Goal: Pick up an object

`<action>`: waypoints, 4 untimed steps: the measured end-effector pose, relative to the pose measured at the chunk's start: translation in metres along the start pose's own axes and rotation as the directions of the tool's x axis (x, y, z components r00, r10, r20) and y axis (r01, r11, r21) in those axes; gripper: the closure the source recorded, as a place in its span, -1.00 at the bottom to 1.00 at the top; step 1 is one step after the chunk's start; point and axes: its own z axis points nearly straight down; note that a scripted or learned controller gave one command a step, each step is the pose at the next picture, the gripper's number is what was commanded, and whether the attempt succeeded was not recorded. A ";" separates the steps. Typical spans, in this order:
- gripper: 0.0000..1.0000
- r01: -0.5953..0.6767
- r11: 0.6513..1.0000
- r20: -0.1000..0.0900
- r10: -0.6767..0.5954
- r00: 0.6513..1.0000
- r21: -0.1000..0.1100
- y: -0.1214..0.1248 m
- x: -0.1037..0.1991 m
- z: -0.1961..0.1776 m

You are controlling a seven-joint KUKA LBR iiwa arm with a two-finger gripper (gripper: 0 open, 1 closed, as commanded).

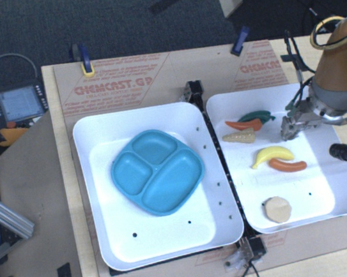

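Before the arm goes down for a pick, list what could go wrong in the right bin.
1. The banana and the orange-red sausage lie touching, so a grab at one may drag or pinch the other.
2. The green pepper, carrot and corn cob are bunched close, so a clean single pick looks hard.
3. The gripper hovers near the right bin's far side, apart from every item, and may close on nothing.
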 end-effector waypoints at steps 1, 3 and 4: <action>1.00 0.001 1.000 0.002 -0.001 1.000 -0.005 0.012 -0.001 -0.055; 1.00 0.006 1.000 -0.003 -0.006 1.000 0.001 0.012 0.054 -0.123; 1.00 0.006 1.000 -0.004 -0.006 1.000 0.004 0.004 0.117 -0.117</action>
